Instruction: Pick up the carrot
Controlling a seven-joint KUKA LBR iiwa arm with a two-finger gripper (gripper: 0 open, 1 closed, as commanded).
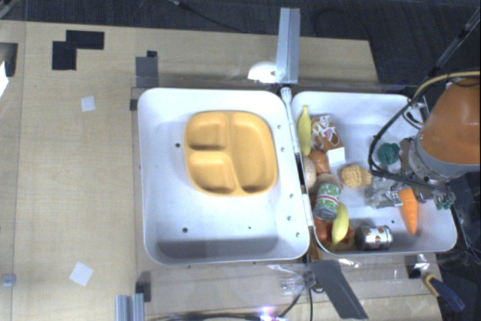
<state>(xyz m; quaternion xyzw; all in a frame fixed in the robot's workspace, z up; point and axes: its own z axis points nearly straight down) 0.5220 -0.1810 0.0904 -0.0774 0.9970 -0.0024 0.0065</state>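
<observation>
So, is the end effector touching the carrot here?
Cannot tell. In the camera view the end effector overlaps the carrot's top, but neither contact nor a gap shows plainly.

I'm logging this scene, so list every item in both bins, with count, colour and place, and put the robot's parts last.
Bins: 2, white, side by side on the bench.
Divided plate: 1, yellow, middle of the left bin.
Bananas: 2, yellow, one at the top left of the right bin, one near its bottom left.
Snack packet: 1, brown and white, beside the upper banana.
Corn: 1, yellow, middle of the right bin.
Can: 1, green label, left side of the right bin.
Silver can: 1, bottom of the right bin.
Carrot: 1, orange, right side of the right bin, next to the gripper.
Gripper: 1, grey, low over the right bin.
Arm: 1, orange band, from the right.
</observation>
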